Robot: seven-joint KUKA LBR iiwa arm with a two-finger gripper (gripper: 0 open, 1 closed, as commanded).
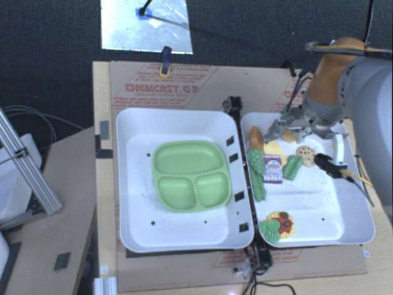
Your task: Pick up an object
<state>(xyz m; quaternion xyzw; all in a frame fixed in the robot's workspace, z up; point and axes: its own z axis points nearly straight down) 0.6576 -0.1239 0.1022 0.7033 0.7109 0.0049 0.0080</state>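
My gripper (276, 129) hangs over the back left part of the right bin (344, 226), the grey arm reaching in from the right. Just left of it lies a brown bread-like piece (256, 139), and a yellow piece (274, 149) sits right below it. Further forward lie a long green vegetable (256, 172), a red box (272, 168), a small green pickle (292, 167) and a round tan cookie (304, 153). A toy pizza slice (277, 224) rests at the bin's front left corner. I see nothing held in the gripper.
The left bin (138, 220) holds a green divided plate (191, 176). A black divider (241, 165) runs between the two bins. The right bin's front middle and right show bare white floor.
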